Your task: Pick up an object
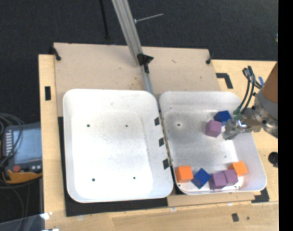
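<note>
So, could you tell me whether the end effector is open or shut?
Cannot tell: the end effector sits beside the purple block, too blurred to judge.

right bin: purple cube (213,128) just beside blue cube (223,116) up top; orange (184,173), blue (201,178), two purple (224,179), orange (239,168) blocks along near wall.

Bright blocks in white bins, everything else pretty muted

Both bins are white, the left bin (112,143) speckled with faint grey scuffs and a few dark dots, the right bin (194,129) smudged grey in the middle. Blocks in the right one: a purple cube (213,128), a blue one (223,116) behind it, then along the front edge an orange block (184,173), a blue block (201,177), two purple ones (223,179) and another orange one (239,168). The gripper (231,129) is silvery grey, with the arm's orange band (271,88) above it. The bench (132,71) is pale tan wood with black corner marks, and the floor (40,13) is dark charcoal carpet
</note>
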